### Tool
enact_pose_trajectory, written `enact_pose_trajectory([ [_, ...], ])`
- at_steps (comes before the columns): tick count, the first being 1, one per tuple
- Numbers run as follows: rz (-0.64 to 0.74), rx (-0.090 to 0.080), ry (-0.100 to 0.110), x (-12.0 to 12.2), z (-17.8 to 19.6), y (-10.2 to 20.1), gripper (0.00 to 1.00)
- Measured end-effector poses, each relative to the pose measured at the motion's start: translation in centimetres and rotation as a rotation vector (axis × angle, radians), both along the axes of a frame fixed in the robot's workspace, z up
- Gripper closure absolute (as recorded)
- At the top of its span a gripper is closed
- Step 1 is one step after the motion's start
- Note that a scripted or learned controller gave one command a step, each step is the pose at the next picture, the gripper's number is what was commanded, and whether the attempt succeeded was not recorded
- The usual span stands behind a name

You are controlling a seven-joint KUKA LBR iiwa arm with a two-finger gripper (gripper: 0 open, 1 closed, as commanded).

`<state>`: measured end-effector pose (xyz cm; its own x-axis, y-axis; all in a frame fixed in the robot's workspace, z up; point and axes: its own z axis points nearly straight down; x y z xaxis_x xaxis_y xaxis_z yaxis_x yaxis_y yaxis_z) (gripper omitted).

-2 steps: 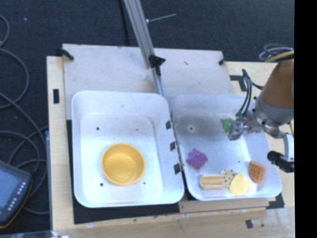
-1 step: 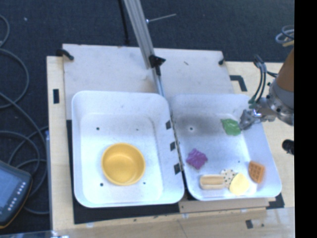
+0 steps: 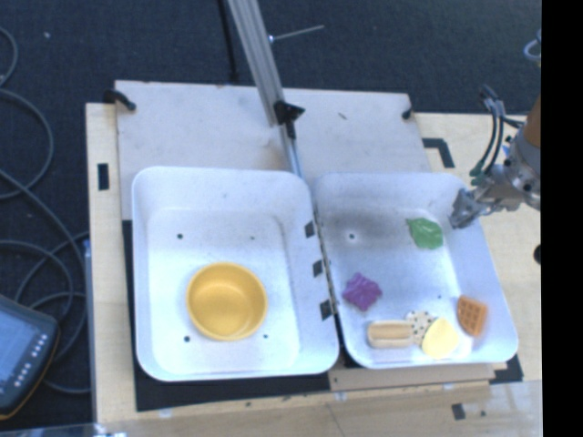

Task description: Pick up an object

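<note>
Gripper [image 3: 463, 211] sits over the R bin's [image 3: 383, 188] upper-right rim, nothing seen in it; can't tell how far it's open. Green piece [image 3: 424, 233] lies just beside it, w/ open floor around. Purple piece [image 3: 362, 290] mid-bin; tan roll [image 3: 389, 333], spotted die [image 3: 420, 322], yellow wedge [image 3: 441, 339], orange waffle [image 3: 472, 314] crowd the near edge. Yellow bowl [image 3: 226, 300] in L bin [image 3: 164, 198].

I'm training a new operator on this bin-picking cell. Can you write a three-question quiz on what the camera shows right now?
1. True or false: the round yellow plastic bowl lies in the left white bin.
2. Which item is nearest the gripper? A) purple toy piece B) green plastic lump C) orange waffle-shaped toy
3. Fill in: the gripper is at the right white bin's ____ edge.

Key: 1 true; 2 B; 3 right
</note>
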<state>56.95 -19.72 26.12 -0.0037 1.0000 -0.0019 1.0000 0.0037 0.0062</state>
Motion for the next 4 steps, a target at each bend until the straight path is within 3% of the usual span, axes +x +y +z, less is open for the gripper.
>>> enact_pose_trajectory([
  [1,0.005,0.002,0.002,0.5,0.8,5.6,1.0],
  [3,0.002,0.003,0.008,1.8,-0.8,14.4,1.0],
  [4,0.003,0.003,0.007,1.1,-1.3,19.8,1.0],
])
